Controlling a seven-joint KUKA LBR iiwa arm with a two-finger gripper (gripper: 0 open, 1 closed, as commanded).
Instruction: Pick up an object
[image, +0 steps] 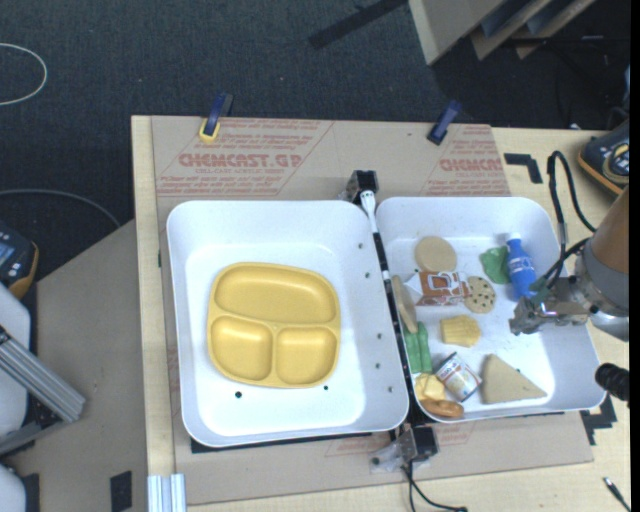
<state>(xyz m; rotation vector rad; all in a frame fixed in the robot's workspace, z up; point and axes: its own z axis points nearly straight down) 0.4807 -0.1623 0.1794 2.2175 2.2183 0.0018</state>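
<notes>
Nearest the camera, a tan wedge (512, 382) and a small jar (459, 377) lay in the right bin (570, 400), untouched. Just beyond, the gripper (532, 318) hung low at that bin's right side, nothing visibly held; its finger state could not be told. Farther back a blue bottle (518, 266) lay unpicked, so the grasp remained undone.

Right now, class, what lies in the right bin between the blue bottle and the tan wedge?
In the camera view, the gripper sits between the blue bottle and the tan wedge, over bare white bin floor.

"CHEMCAST GP" printed on bench sheet (240, 160)
</notes>
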